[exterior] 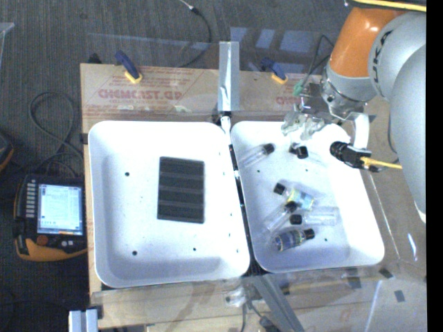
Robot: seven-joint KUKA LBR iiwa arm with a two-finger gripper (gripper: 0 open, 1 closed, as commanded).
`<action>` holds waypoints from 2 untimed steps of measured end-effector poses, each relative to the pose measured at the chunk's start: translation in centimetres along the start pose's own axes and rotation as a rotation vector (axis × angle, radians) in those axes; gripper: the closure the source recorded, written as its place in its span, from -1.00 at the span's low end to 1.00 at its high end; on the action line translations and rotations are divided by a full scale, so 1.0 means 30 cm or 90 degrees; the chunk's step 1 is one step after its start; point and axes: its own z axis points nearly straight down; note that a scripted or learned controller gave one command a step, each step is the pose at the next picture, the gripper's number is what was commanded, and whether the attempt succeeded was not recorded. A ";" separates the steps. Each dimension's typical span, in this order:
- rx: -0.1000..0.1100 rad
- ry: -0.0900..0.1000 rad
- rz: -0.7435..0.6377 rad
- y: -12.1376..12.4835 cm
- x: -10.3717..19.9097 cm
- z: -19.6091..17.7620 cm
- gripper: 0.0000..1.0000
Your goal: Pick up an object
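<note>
Grey carpet surrounds the bench [97,81], a brown board carrying two shallow white bins side by side. Nearest the camera, at the lower part of the right bin [360,251], lies a cluster of small clear vials with black caps: one dark-filled vial [292,238] sits closest to the near wall, another clear vial [277,218] lies just above it at a slant, a third vial [322,216] rests to their right, and a vial with a touch of blue and yellow [296,197] lies above those, touching or nearly touching its neighbours. Over to the left, in the middle of the left bin [104,185], a flat black ribbed pad [182,189] lies alone. Outside that bin, on the floor at the far left, sits a handheld control pendant [50,216] with a lit screen and orange edging.

Farther back in the right bin, a lone vial [254,153] lies near the divider, and a small black cap-like piece [301,151] sits just right of it. Directly above that piece, at the bin's far rim, hangs the gripper [303,125]; its fingers look parted, with nothing between them. Above it rise the orange band [356,43] and grey arm. Blue clamps [127,64] hold the board's far edge.
</note>
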 end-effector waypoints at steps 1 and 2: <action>0.000 -0.002 -0.001 0.000 0.000 -0.030 1.00; 0.001 -0.005 -0.002 0.000 0.000 -0.059 1.00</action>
